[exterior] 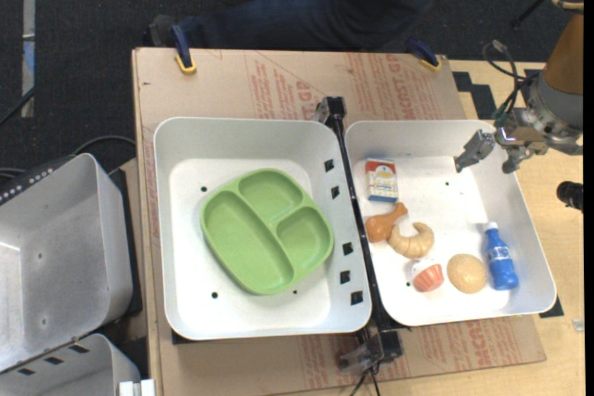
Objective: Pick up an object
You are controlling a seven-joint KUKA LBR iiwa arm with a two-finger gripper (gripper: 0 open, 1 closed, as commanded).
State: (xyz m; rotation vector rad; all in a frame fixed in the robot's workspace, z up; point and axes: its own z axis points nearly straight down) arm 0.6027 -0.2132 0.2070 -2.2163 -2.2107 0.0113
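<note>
The tool (489,153), fingers spread wide and holding nothing, hangs over the upper right corner of the right bin (444,309). Below it lie a carton (381,180), drumstick (384,223), croissant (413,239), cup (428,277), bun (467,274) and bottle (499,258). A green tray (266,230) fills the left bin (176,199).

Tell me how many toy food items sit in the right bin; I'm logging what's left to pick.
6: carton at the back, drumstick and croissant mid-bin, a red-and-white piece and bread roll in front, blue bottle at the right. None looks hidden.
</note>
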